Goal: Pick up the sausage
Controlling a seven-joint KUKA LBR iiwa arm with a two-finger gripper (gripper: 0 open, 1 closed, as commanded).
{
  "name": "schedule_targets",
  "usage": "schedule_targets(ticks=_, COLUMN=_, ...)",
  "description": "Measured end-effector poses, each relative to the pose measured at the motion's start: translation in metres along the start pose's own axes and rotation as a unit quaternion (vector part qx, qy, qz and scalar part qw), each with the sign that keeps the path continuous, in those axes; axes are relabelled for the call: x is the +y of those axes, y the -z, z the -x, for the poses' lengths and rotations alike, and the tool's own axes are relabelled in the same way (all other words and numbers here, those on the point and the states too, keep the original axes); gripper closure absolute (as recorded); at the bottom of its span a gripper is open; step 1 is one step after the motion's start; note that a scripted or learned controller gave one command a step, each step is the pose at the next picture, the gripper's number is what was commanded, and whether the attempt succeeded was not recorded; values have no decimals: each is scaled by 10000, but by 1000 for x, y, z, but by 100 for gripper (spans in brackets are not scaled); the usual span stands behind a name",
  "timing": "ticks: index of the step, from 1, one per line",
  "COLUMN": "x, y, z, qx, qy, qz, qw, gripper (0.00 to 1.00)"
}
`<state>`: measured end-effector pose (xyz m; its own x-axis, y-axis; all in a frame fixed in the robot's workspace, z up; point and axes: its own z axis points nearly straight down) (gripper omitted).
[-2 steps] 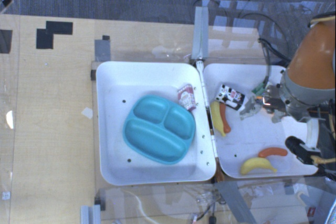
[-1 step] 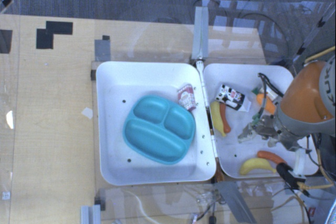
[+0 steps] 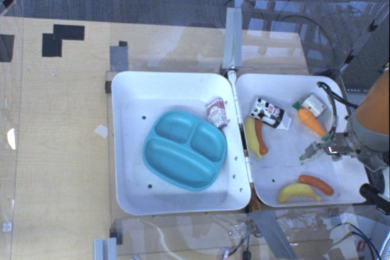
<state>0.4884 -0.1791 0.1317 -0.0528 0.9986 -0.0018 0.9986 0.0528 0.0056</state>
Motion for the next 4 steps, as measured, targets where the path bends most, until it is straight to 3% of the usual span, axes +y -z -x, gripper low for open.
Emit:
schedule_targets(ticks=1, x=3, y=-43, z=-29, qx=-12, qy=345, qz=28, qw=9994, gripper=0)
schedule_targets(ticks=2, x=1, y=-42, z=27, qx=-16, qy=511, qz=41, qw=9987, gripper=0)
schedule_targets(ticks=3, x=4, y=-31, z=26, qx=-16, qy=518, qz=68, qw=9986, gripper=100)
schedule_targets(ticks=4, x=6, y=54, z=-106, qx=6, qy=1401, qz=6, qw=9901, gripper=100)
